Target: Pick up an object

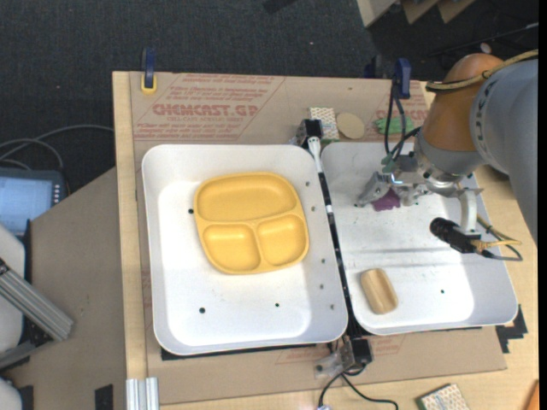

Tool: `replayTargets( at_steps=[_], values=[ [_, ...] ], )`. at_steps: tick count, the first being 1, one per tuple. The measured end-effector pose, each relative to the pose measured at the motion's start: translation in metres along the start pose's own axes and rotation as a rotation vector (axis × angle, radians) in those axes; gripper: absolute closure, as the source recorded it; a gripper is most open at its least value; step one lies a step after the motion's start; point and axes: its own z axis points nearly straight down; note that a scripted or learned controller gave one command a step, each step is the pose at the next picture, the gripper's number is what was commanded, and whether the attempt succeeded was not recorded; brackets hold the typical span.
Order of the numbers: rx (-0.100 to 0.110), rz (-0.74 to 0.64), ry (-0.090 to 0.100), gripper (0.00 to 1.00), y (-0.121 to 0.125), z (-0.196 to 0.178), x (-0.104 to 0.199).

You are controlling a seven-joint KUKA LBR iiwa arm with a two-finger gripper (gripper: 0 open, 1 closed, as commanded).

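Note:
My gripper (391, 191) is low in the right bin (479, 314), near its back left part, and it stands open. A small purple object (386, 201) lies on the bin floor between the spread fingers, partly hidden by them. I cannot tell whether the fingers touch it. A tan rounded block (378, 290) lies near the front of the same bin, well clear of the gripper. In the left bin (171, 297) a yellow divided plate (251, 222) lies flat.
The arm's orange band (457, 109) and grey body cover the right bin's back right corner. The ridge between the bins (329, 229) runs just left of the gripper. A round tan disc (349, 125) and a green item (391, 126) lie on the board behind the bins.

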Motion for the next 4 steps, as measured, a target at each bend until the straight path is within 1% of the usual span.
replayTargets(
  at_steps=[1, 2, 3, 4],
  values=[
    [-0.015, 0.001, -0.003, 1.00, 0.004, -0.018, -0.001],
    [-0.014, 0.001, -0.003, 0.00, 0.004, -0.018, -0.001],
    [-0.011, -0.001, -0.004, 0.00, 0.039, -0.005, -0.017],
    [-0.003, 0.003, -0.001, 0.00, -0.013, -0.005, -0.031]
  ],
)
